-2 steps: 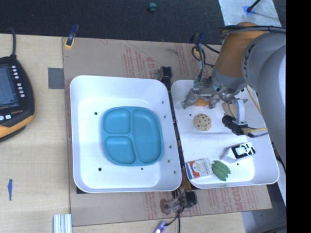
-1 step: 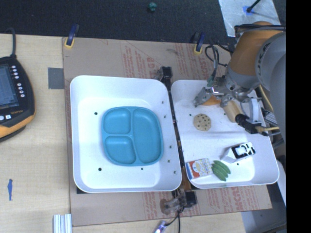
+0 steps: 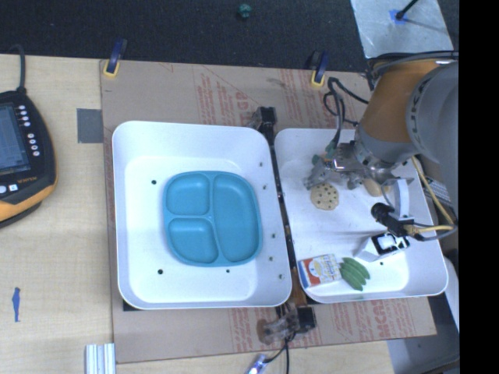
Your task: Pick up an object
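Dark carpet point(image 3: 156, 14) runs along the far side, and nearer me stands a pale wooden table point(image 3: 54, 271) with a sheet of cardboard point(image 3: 195, 92) laid over it, pinned at its far edge by two blue clamps point(image 3: 115, 55). A pendant point(image 3: 19, 154) with a screen lies at the table's left end, well apart from everything else.

Two white bins sit side by side on the cardboard, their inner walls almost touching. The left bin point(image 3: 140, 146) holds a blue plate point(image 3: 212, 216) with three compartments, lying flat near the middle.

The right bin point(image 3: 343, 232) holds the things to pick. A round cookie point(image 3: 324, 197) with dark specks lies in the far left part of it. A small red and white box point(image 3: 317, 270) lies flat at the near left corner, and a green pod point(image 3: 355, 272) rests just beside the box on its right, touching or nearly touching it.

The arm point(image 3: 405, 107), grey with its orange band, comes in from the right and bends down over the far half of the right bin. Its hand point(image 3: 323, 171) is low over the bin floor, right at the far edge of the cookie. From where I stand I cannot tell whether the hand is wide or narrow, nor whether it touches the cookie. The box and pod lie well clear of it.
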`<state>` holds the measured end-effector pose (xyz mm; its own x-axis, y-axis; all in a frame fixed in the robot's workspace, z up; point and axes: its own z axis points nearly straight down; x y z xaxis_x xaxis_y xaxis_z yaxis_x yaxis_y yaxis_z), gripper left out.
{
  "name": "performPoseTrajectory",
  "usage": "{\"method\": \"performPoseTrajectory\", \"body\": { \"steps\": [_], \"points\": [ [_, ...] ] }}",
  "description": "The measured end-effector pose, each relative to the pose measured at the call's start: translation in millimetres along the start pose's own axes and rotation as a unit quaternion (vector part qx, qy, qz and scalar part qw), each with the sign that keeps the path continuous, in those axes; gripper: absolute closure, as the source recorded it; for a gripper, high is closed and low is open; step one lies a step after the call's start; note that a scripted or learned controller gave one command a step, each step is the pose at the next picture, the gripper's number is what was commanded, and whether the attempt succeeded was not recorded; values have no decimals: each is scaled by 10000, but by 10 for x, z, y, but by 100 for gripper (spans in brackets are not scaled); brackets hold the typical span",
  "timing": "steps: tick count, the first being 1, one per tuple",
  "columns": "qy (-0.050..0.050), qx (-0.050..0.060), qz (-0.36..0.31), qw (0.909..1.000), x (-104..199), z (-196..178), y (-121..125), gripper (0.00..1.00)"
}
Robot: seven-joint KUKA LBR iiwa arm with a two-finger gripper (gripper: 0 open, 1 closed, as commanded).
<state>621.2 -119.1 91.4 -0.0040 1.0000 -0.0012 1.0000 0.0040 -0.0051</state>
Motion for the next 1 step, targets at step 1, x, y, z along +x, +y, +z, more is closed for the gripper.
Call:
{"method": "performPoseTrajectory", "body": {
  "steps": [1],
  "points": [
    [8, 40, 9, 10000, 153, 8, 330, 0]
  ]
}}
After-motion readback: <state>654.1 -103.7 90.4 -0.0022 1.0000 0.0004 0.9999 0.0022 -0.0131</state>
